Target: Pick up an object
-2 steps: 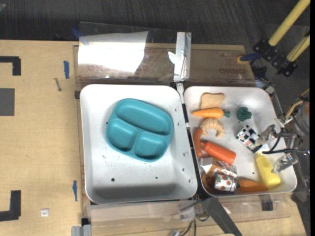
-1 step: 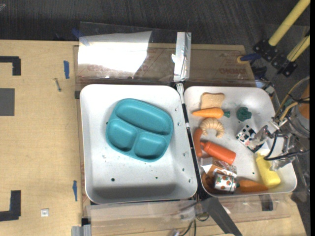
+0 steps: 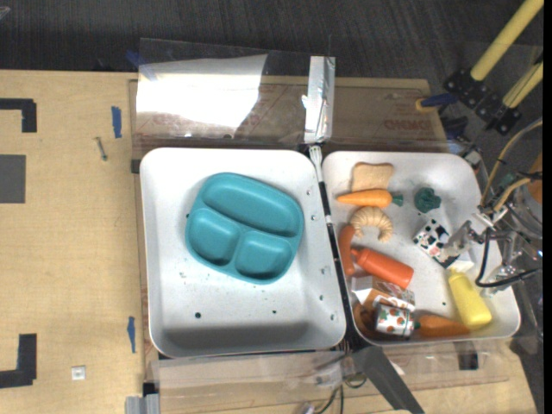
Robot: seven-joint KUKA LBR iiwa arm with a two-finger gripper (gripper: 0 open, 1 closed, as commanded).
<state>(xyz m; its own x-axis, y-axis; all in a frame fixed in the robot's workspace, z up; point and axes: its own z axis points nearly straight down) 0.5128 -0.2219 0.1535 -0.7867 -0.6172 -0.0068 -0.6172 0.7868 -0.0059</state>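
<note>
Approach is the step I judge to be in hand: nothing is lifted yet, and every object lies on the floor of the right bin [image 3: 448, 164]. From my seat I see the gripper [image 3: 498, 231] at that bin's right rim, a tangle of metal and cable, and I cannot tell how its closing parts stand or whether they touch anything.

Closest to it are the black-and-white spotted piece [image 3: 431, 235], just to its left, and the yellow bottle [image 3: 468, 298], just below it and lying flat. Further left of it lie the orange bottle with a red cap [image 3: 382, 266] and a croissant [image 3: 372, 221]; up and to the left are a toy carrot [image 3: 366, 198], a slice of toast [image 3: 372, 176] and a small teal object [image 3: 426, 199]. A spotted can [image 3: 394, 318] sits low and left, crowded against other items.

My guess is the yellow bottle or the spotted piece is the likeliest target. The next move calls for coming down squarely over one item, straddling its narrow width, and keeping clear of the rim. The teal divided tray [image 3: 245, 225] in the left bin [image 3: 172, 309] is well away.
</note>
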